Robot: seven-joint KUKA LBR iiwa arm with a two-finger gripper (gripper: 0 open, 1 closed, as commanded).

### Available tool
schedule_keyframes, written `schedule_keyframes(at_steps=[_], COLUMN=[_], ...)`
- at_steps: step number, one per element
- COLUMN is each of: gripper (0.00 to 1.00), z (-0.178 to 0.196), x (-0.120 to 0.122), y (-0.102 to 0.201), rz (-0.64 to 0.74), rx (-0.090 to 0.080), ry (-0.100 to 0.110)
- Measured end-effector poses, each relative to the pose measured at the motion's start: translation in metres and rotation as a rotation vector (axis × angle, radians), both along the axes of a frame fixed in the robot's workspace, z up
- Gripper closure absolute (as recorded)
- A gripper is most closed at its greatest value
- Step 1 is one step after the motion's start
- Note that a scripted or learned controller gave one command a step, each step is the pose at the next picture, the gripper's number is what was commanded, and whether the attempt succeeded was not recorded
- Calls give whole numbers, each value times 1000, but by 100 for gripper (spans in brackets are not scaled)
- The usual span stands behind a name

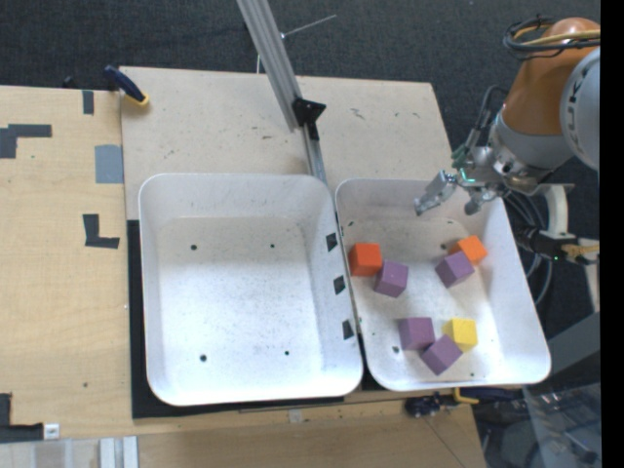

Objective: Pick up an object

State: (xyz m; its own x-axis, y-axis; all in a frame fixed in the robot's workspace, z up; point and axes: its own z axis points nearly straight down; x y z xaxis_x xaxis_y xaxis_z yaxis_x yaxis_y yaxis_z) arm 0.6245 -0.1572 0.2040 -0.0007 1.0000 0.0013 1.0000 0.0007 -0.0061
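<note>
It looks like a robot lab, not a home. A big grey & orange robot arm point(546, 96) reaches over a plain wood bench point(58, 261) w/ bits of grey tape point(109, 164) stuck on it. Two white bins point(156, 291) sit side by side, & one has small toy-like blocks point(393, 279) in purple, orange & yellow. A metal pole point(268, 42) leans over the bench. Black cables point(536, 252) hang by the arm. The floor is dark carpet point(390, 27).

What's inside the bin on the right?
The right bin holds blocks: four purple, two orange, one yellow. An orange one is partly hidden behind a purple one.
</note>
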Motion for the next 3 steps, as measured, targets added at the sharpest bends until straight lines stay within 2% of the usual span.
schedule_keyframes(at_steps=[1,3], gripper=[0,0], z=[3,-109], x=[1,5], y=[0,5], rz=[1,1], rx=[-2,-2], ry=[-5,1])
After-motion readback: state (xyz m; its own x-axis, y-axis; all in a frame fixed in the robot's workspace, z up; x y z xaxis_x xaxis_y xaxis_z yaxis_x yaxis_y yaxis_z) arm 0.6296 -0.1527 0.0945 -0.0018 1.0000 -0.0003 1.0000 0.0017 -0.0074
